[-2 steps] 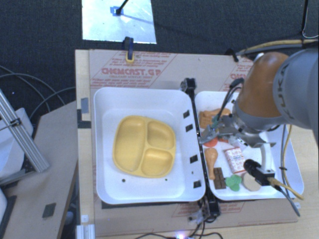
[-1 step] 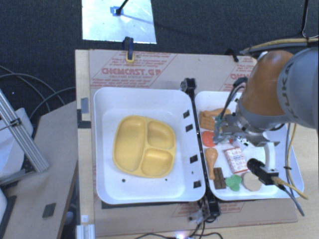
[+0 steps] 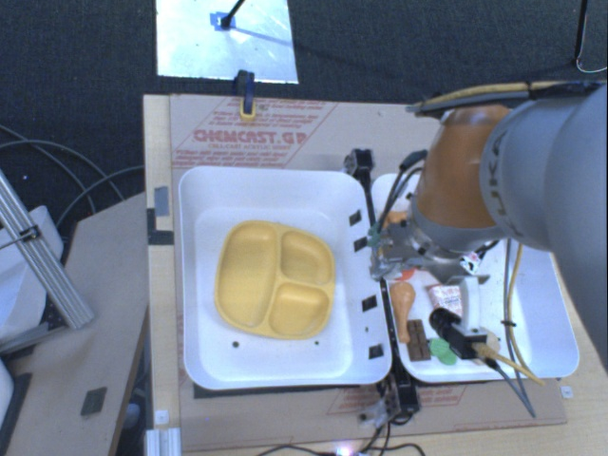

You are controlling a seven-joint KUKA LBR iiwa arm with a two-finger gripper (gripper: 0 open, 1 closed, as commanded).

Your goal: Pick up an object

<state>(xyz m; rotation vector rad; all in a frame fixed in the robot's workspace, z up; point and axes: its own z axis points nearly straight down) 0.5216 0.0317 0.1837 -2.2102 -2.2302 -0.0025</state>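
Orange-banded, the arm [image 3: 494, 174] hangs over the right bin [image 3: 556, 350], its gripper [image 3: 410, 255] low near that bin's left wall; whether it is clenched or released I cannot tell. Just below the gripper lie a tan piece [image 3: 405, 299], a brown block [image 3: 415, 331] and a green disc [image 3: 442, 351]. Well to its left, a yellow tray [image 3: 275, 278] rests in the left bin [image 3: 204, 350].

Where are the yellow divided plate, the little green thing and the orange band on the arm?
yellow divided plate [image 3: 275, 278]: camera view, on the ridge where its compartments meet.
little green thing [image 3: 442, 351]: camera view, on its top.
orange band [image 3: 456, 174]: camera view, on the middle of its curved side.
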